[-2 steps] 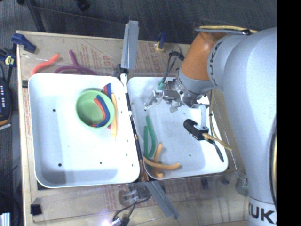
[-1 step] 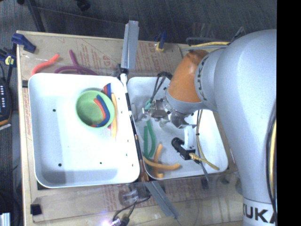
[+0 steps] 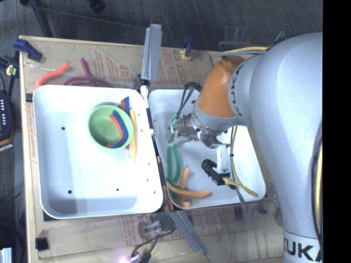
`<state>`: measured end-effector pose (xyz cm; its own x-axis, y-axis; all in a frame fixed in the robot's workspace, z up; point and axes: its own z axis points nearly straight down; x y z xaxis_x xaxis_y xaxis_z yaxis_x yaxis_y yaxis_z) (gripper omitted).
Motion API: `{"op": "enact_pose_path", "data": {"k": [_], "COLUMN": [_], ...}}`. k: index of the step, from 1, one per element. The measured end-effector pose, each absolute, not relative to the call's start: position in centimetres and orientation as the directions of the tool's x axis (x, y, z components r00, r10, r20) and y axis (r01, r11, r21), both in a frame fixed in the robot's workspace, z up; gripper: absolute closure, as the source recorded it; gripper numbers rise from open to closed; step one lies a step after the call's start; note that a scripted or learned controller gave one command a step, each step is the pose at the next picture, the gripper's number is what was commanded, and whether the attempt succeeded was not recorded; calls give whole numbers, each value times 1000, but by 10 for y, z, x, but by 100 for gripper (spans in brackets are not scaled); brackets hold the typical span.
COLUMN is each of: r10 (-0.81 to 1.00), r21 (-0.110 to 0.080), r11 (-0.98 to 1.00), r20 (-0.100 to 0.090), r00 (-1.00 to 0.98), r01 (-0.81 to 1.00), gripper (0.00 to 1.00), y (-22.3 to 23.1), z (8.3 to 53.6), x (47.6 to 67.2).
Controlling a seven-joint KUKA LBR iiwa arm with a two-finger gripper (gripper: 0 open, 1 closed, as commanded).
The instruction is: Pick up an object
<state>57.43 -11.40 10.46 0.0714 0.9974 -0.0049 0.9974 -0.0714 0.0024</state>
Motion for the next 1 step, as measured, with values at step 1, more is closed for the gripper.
{"op": "enact_pose_path", "data": {"k": [1], "r10": [992], "r21": [-1], "r11": [128], "r20": [1], "r00": [-128], "r01": [992], "gripper": [100], "y": [-85], "z": [192], "x": [621]}}
